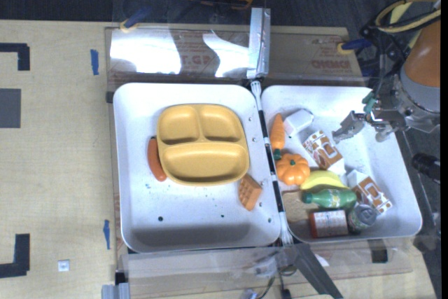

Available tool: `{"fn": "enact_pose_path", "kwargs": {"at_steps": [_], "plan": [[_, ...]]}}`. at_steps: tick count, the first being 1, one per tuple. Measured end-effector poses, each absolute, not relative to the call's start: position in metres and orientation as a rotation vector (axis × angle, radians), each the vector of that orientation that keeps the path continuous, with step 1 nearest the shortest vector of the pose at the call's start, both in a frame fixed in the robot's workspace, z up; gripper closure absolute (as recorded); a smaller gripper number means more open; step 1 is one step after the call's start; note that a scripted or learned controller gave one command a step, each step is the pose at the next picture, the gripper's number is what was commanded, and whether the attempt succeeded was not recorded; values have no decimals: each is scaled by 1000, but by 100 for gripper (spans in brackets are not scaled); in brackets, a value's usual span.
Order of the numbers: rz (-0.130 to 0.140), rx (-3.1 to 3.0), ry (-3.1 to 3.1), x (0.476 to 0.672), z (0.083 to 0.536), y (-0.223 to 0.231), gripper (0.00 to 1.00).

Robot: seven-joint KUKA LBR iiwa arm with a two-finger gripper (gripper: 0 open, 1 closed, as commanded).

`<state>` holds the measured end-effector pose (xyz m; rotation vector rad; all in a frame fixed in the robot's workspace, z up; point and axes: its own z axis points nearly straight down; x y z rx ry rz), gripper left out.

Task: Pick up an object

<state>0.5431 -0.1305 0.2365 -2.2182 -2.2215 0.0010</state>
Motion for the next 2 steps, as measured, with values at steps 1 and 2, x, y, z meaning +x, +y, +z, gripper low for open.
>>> {"fn": "enact_pose_path", "kwargs": {"at_steps": [1,2], "plan": [[-5,-2158,-2288,577,86,-110,0],[-9,-2165,-2288,578,97,-112,100]]}}
